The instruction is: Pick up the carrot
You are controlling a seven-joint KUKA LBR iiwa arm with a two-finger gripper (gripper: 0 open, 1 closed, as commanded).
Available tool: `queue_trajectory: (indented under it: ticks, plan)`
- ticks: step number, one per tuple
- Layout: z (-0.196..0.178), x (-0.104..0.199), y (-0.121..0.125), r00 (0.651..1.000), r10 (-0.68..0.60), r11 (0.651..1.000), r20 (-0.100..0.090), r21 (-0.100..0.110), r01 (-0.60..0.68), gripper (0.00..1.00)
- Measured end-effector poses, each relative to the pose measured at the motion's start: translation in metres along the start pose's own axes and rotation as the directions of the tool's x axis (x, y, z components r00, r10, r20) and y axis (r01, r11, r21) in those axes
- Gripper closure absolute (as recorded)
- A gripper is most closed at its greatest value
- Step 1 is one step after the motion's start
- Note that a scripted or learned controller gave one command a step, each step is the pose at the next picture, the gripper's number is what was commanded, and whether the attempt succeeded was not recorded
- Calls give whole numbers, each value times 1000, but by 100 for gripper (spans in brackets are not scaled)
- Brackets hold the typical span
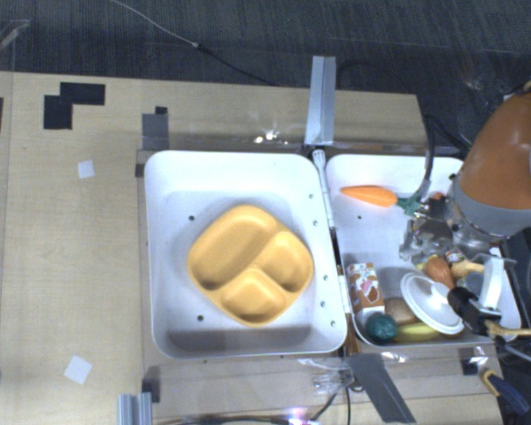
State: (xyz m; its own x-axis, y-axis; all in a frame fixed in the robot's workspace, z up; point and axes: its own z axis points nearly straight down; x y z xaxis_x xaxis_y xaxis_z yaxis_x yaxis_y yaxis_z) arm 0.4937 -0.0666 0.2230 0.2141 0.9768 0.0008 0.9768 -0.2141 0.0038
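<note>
Over the right bin (513,180), the jaws (422,237) hang just below-right of the carrot (369,197); their spread cannot be told from above.

Light: bright and even over my bench (71,264).
Glare: on the metal bracket (321,100).
Focus: slightly soft throughout.

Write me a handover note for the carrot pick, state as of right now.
Gripper: low in the right bin, amid the clutter at its near right; jaws hidden by the wrist, nothing seen held.
Carrot: lying flat at the far end of the right bin, leafy end pointing toward the arm, apart from the gripper.
Left bin: holds the yellow divided tray.
Done: nothing visible, carrot not lifted.
Left: move to the carrot, grasp, lift.
</note>
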Motion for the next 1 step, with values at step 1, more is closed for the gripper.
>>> queue_trajectory:
  ticks: [1]
  plan:
    - [-3, -25, 32, 990, -143, 990, 1, -2, 143, 100]
